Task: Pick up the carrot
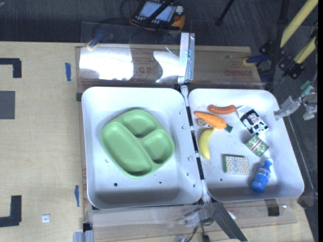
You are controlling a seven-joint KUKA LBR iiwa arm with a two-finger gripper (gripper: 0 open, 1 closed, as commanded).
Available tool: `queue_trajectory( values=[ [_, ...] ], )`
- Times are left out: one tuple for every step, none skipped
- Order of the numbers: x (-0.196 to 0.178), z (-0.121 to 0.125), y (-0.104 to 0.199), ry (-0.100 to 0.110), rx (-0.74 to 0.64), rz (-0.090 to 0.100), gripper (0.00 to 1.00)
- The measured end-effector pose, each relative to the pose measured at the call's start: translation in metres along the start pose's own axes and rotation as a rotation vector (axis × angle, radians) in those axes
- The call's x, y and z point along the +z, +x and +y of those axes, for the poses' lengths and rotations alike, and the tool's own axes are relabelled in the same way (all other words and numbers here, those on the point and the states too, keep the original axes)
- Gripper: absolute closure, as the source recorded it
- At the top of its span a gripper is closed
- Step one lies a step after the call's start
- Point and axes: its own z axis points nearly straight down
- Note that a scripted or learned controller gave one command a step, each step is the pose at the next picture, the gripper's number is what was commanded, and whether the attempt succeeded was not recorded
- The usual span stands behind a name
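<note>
The carrot (211, 119) is orange with a small green end. It lies slantwise in the upper left part of the right bin (287, 185), close to the divider between the two bins. An orange sausage-like piece (222, 109) lies just behind it, and a yellow banana (205, 143) just in front. My gripper (291, 106) is at the right bin's far right rim, well to the right of the carrot and apart from it. It looks small and partly cut off there.
The right bin also holds a black-and-white carton (254, 121), a small green-and-white packet (258, 146), a patterned flat box (236, 165) and a blue bottle (261, 176). A green divided plate (137, 141) sits in the left bin (96, 185).
</note>
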Motion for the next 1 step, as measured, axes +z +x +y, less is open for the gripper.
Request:
queue_trajectory(
  values=[
    [0.0802, 0.0259, 0.0862, 0.001, 0.024, 0.0, 0.0]
  ],
)
